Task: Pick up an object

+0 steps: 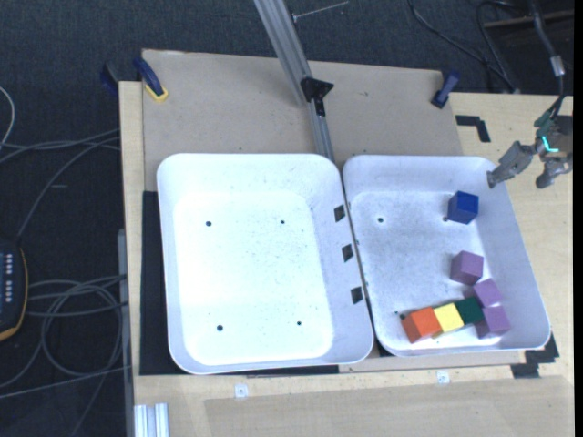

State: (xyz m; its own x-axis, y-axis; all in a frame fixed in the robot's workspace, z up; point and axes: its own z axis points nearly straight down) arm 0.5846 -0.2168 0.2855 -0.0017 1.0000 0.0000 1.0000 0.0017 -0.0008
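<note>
Pincer (526, 167) hangs at right bin's (519, 271) upper right edge, fingers spread, nothing between them. Small blue plastic cube (463, 207) lies near, apart.

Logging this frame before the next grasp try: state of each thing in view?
pincer: open, holding nothing, at the right bin's far right rim
blue cube: loose, alone near the far wall
purple cube: loose, mid-bin
purple block: against the near right wall
orange, yellow, green blocks: in a touching row
right bin: holds all blocks

Grey metal tool (526, 169), teal-lit wrist
</note>
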